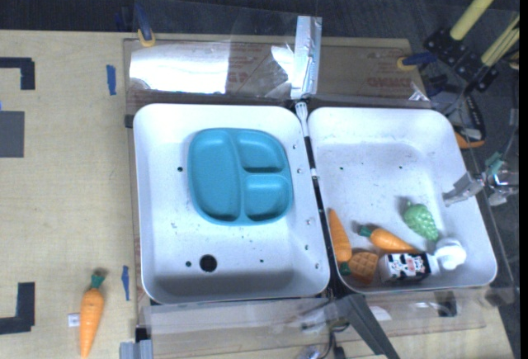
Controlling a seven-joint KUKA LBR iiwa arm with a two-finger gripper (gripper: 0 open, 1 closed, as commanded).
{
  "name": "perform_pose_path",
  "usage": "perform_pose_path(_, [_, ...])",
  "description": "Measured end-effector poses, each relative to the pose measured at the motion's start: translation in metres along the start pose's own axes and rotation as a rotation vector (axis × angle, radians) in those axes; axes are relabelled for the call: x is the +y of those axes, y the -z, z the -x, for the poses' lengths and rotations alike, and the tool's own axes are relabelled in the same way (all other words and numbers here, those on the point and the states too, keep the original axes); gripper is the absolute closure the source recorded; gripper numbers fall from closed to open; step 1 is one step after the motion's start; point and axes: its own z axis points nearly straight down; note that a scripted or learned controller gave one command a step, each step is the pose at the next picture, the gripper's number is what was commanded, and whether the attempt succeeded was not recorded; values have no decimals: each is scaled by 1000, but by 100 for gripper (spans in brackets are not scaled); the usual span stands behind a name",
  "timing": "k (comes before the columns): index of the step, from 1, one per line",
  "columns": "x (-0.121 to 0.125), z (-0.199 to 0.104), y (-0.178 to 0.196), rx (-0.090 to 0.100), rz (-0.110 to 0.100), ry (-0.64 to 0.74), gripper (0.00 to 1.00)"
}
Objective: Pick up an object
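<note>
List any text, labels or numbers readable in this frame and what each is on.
None can be read.
Cardboard behind the bins: faint reddish print, too blurred to read.
Bottle in the right bin: dark label with white patches, too small to read.
Tag beside the carrot on the bench: too small to tell whether it carries print.

Both bins look like smooth white plastic, the left one (157, 184) a bit glossy with glare along its bottom edge, the right one (363, 143) speckled with dark flecks. The blue tray (239, 174) is matt plastic, no shine on it. The bench (58, 209) reads as pale wood or board, flat finish. The carrots (91, 312) look like smooth toy plastic. The bottle (408, 265) has a glossy printed label.
</note>
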Motion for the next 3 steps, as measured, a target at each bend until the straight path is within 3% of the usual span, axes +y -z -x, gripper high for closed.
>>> perform_pose_path(1, [18, -51, -114, 1, -6, -28, 0])
perform_pose_path(2, [19, -49, -102, -1, 0, -32, 100])
perform_pose_path(3, [112, -99, -11, -2, 12, -26, 100])
